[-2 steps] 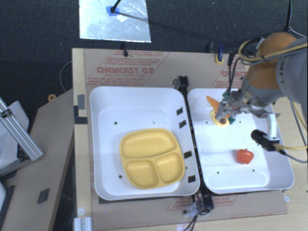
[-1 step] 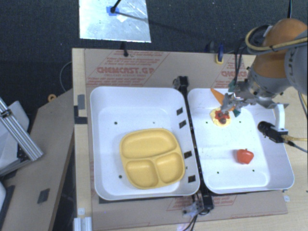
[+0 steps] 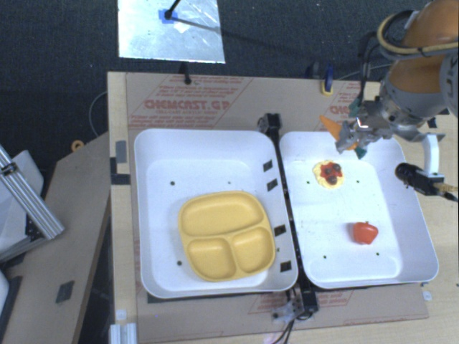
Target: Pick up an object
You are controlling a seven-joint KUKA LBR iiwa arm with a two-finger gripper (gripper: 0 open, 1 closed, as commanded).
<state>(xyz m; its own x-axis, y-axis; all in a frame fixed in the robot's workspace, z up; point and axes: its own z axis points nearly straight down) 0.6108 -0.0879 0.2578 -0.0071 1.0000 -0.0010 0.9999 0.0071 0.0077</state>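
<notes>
— What's it after?
— Maybe the pizza toy (image 3: 328, 174) in the right bin (image 3: 401, 264). The gripper (image 3: 356, 140) hovers just above-right; grip unclear. It must drop lower.

The bench (image 3: 215, 95) bears two white bins (image 3: 161, 192) side by side.

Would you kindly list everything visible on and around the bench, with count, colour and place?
bins: two, white, side by side on the bench
divided tray: one, yellow, in the left-hand bin
red pepper toy: one, red, lower part of the right-hand bin
small round item: one, yellow with red and dark spots, upper part of the right-hand bin
orange piece: one, orange, at the right-hand bin's top rim
metallic sheet: one, silver, beyond the bench
arm: one, grey and orange, at right
gripper: one, over the right-hand bin's top edge
</notes>
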